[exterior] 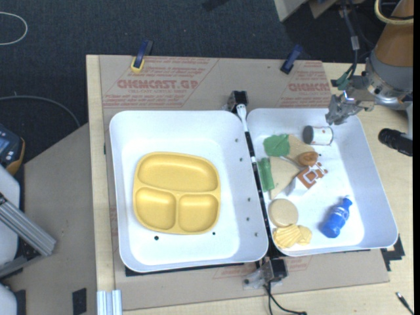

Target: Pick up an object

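My gripper (338, 112) hangs over the far edge of the right bin (374, 176), just above and right of a small white cylinder (319, 135). Nothing shows between its fingers. In that bin lie a green leafy piece (276, 144), a green stick (266, 173), a tan bread-like piece (306, 157), an orange and white item (312, 175), a round beige disc (283, 212), yellow chips (293, 235) and a blue bottle (336, 218).
The left bin (125, 176) holds a yellow compartment plate (176, 191). A black divider (250, 156) runs between the bins. Blue clamps (140, 56) grip the cardboard at the back.
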{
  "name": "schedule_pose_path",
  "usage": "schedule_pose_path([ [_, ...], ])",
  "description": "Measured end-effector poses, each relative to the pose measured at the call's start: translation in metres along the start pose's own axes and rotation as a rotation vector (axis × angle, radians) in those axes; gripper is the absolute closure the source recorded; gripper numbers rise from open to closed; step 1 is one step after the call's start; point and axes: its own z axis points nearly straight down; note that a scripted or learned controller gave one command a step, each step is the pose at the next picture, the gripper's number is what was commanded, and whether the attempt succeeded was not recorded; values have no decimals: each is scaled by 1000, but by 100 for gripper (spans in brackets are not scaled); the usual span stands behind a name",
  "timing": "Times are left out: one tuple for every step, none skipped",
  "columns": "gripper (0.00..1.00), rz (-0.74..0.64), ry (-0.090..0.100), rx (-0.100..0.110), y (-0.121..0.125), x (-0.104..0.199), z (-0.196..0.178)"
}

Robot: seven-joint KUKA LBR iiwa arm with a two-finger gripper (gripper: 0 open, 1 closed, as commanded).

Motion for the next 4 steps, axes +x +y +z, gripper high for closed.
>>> schedule_pose_path([
  [100,-6,4,5,2,56,-12],
  [100,-6,5,7,15,114,0],
  [100,-3,4,4,17,141,-16],
  [100,1,3,13,15,135,4],
])
